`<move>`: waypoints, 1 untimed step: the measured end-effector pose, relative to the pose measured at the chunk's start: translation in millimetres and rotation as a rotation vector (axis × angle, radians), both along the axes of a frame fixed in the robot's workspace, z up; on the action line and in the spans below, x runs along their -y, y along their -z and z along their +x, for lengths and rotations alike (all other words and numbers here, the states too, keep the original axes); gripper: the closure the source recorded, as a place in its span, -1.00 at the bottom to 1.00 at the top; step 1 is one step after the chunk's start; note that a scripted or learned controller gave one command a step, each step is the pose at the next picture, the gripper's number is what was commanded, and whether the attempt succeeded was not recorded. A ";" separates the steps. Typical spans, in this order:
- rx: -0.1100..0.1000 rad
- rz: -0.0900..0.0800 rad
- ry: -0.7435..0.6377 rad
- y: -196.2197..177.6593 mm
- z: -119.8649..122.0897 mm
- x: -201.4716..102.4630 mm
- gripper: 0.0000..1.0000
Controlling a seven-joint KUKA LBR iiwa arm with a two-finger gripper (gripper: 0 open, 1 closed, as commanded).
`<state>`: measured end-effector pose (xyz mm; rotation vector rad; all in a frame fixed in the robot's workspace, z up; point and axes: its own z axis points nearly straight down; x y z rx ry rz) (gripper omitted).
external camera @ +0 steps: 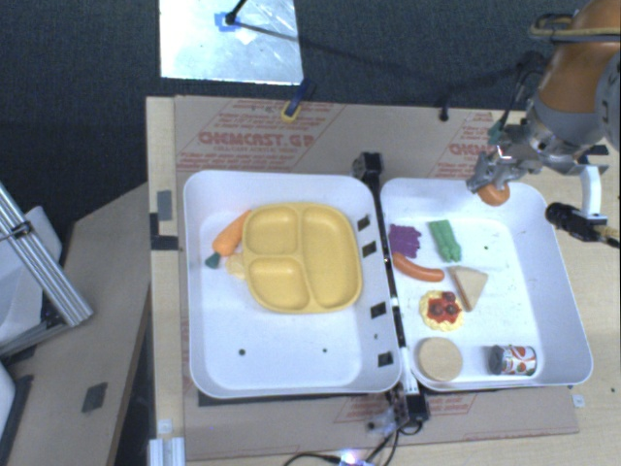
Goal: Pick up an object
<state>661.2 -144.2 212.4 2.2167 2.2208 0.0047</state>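
My gripper hangs over the far edge of the right bin, its fingers closed around a small orange fruit that shows just below the fingertips. Lying in the right bin are purple grapes, a green piece, a sausage, a sandwich wedge, a small tart with red topping, a round tan biscuit and a can on its side.
The left bin holds a yellow divided plate with a carrot at its left side. A black divider with clips runs between the bins. A shiny metal sheet lies beyond the bench.
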 end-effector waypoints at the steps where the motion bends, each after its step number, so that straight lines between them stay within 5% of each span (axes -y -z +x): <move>1: -0.001 0.000 -0.003 -12.9 1.0 0.0 1.00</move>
